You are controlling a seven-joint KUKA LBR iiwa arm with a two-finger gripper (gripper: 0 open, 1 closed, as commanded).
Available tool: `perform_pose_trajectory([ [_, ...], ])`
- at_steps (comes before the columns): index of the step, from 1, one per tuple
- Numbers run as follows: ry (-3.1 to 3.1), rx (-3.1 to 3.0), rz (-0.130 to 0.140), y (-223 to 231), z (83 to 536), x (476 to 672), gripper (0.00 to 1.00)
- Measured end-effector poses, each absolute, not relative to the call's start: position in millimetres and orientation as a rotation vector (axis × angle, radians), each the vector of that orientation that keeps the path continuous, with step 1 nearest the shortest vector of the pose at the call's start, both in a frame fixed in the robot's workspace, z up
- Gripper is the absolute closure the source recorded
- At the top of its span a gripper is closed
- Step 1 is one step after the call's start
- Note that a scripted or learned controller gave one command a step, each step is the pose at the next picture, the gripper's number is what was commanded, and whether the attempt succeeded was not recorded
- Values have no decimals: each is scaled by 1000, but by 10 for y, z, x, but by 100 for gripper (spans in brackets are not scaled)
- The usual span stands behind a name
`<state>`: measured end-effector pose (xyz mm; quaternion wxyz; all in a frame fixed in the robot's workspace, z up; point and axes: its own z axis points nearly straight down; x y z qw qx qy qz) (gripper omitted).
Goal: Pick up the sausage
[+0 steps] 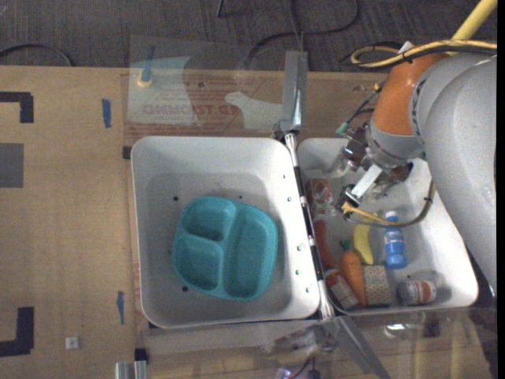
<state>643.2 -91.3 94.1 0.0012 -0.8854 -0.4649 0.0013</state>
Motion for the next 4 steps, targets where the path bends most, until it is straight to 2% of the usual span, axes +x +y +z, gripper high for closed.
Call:
perform_pose_trajectory([
  [1,-1284,-2867,1,-888,1854,6665,0],
  [2,-1250,-2880,4,-1523,2038,5899,0],
  [3,-729,-3057,0,-1958,2543,6529,0],
  [4,-501,-3098,6,-1419,1557,6435,0],
])
